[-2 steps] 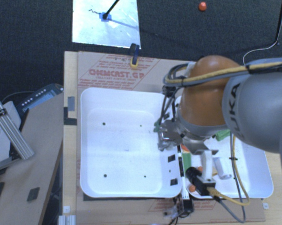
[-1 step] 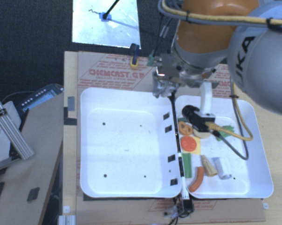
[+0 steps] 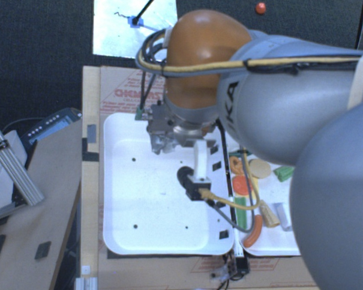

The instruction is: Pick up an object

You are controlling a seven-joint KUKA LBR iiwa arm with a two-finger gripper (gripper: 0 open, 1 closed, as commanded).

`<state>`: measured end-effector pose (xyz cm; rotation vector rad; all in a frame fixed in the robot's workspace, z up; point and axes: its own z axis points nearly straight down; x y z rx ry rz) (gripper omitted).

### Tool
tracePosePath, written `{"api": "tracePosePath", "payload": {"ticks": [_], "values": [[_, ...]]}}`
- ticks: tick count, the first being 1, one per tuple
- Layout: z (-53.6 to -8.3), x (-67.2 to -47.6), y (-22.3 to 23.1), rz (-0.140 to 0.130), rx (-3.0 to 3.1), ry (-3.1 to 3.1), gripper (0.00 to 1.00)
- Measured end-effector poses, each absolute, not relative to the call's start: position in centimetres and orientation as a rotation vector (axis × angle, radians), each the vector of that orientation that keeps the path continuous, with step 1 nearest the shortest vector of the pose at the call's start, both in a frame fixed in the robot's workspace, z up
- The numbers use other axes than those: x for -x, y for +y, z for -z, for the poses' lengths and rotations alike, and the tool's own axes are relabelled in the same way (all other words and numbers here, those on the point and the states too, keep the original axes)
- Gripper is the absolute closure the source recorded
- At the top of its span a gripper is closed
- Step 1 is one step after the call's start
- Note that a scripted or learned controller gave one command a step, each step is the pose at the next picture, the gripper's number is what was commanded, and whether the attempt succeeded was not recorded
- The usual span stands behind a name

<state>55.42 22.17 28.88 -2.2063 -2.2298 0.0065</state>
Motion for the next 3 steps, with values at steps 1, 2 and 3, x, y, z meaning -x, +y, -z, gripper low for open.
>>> {"api": "tracePosePath", "payload": {"ticks": [1,2,3], "values": [[-21.9,-49.4,21.0,-0.015,2.217,-2.218,1.0],[-25.6,-49.9,23.6,0.006,2.214,-2.229,1.0],[-46.9,-48.7,23.4,0.031,2.218,-2.232,1.0]]}}
